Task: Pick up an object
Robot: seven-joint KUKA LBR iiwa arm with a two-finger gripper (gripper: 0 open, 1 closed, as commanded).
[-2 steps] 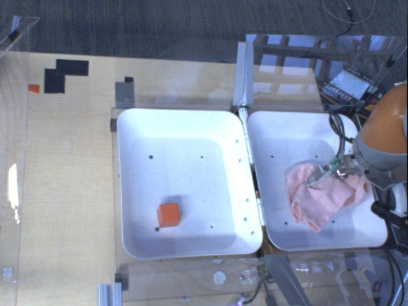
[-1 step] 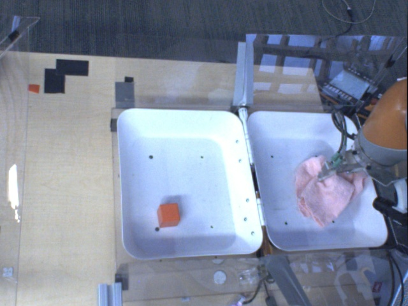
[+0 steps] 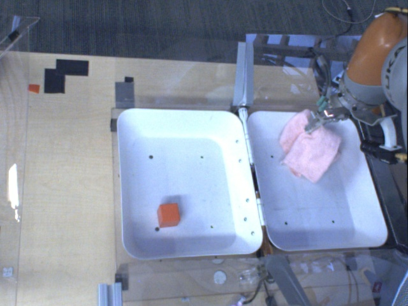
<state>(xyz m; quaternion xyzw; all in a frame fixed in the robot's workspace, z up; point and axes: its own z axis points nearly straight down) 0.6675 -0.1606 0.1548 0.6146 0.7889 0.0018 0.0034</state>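
Two shallow white bins are seen side by side on a light wooden surface. In the left bin a small orange cube is lying on the floor of the bin, towards the lower left part, well apart from all the walls. A few small dark dots are spread on the floor of this bin.

In the right bin a pink cloth is placed in the upper part, near the far wall. The cloth is crumpled and folded over itself, and its lower end points towards the middle of the bin.

The grey arm with the orange band is reaching in from the right side, above the upper right corner of the right bin. The hand is located at the upper right edge of the pink cloth and seems to be touching it there. How far the hand is open cannot be told, because this part is small and blurred, and it cannot be told whether the cloth is really gripped.

On the surface to the upper left, some black patches and a small orange mark are seen, far from both bins. A grey metal bar stands between the bins at their far end.
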